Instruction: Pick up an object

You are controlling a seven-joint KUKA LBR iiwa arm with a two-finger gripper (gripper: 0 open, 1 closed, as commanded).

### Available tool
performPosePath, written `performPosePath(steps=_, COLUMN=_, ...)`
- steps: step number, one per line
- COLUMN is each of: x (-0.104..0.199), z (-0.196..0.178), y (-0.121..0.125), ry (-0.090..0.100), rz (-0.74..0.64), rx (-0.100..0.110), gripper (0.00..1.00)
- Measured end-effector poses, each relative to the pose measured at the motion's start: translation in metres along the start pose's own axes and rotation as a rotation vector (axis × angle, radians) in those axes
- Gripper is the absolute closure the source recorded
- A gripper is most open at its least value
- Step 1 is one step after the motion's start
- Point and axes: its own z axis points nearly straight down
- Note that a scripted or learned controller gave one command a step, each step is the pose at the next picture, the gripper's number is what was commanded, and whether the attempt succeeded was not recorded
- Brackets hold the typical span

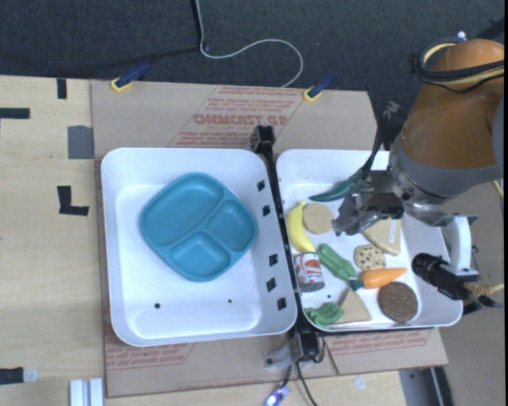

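Note:
My gripper (358, 212) hangs over the middle of the right bin (322, 161), above the toy food. A dark green, pod-shaped piece (330, 190) sticks out to the left right beside it; I cannot tell whether it is held or lies in the bin. Just left of the gripper lie a tan round biscuit (318, 219) and a yellow banana (299, 227). A pale wedge (386, 235) and a chocolate-chip cookie (368, 255) sit just below it.
Nearer the front of the right bin lie a green pepper (336, 261), an orange carrot (381, 277), a small can (309, 271), a brown round patty (398, 301), a beige wedge (354, 308) and a green leafy piece (323, 315). A blue divided plate (198, 225) sits in the left bin (127, 176).

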Motion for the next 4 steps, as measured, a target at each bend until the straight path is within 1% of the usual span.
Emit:
performPosePath(steps=1, x=0.072, z=0.051, y=0.003, ry=0.001, rz=-0.005, rx=0.005, gripper=1.00)
performPosePath(steps=2, x=0.053, z=-0.025, y=0.000, ry=0.000, rz=0.002, rx=-0.008, gripper=1.00)
performPosePath(steps=3, x=0.034, z=-0.013, y=0.009, ry=-0.002, rz=0.005, rx=-0.001, gripper=1.00)
performPosePath(steps=4, x=-0.002, z=0.028, y=-0.001, ry=-0.001, rz=0.006, rx=0.002, gripper=1.00)
